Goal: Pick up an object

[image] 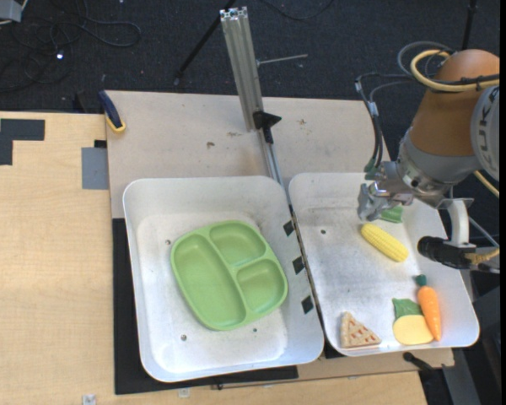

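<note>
One corn cob (384,242), one carrot (429,310)

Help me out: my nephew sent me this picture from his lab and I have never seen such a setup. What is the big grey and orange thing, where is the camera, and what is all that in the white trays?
The big thing is a robot arm, reaching in from the right. At its tip is a two-finger gripper, its hand, low over the right bin. The view does not settle whether it holds anything. The one camera is fixed above the bench, looking down at a slant. The left bin holds a green divided plate. The right bin holds toy food: a corn cob just below the gripper, a carrot, a yellow piece with a green top and a pizza slice. Something green sits beside the gripper.
</note>
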Available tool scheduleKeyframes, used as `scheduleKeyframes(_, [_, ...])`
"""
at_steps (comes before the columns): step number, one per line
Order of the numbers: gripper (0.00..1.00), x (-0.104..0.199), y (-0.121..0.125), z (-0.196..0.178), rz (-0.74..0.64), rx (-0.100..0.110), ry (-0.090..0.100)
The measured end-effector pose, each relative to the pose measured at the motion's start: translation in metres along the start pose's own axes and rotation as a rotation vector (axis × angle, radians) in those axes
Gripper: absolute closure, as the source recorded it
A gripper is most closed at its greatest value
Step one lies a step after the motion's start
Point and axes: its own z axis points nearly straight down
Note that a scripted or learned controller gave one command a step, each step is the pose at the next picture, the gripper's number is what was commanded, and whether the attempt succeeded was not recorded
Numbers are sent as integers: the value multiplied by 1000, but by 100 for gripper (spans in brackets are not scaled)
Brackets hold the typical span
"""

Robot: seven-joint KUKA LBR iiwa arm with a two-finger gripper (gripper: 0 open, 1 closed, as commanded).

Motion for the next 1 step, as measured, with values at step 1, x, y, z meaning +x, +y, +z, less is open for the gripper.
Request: scheduleKeyframes(1, [100, 58, 4, -9, -4, 2, 2])
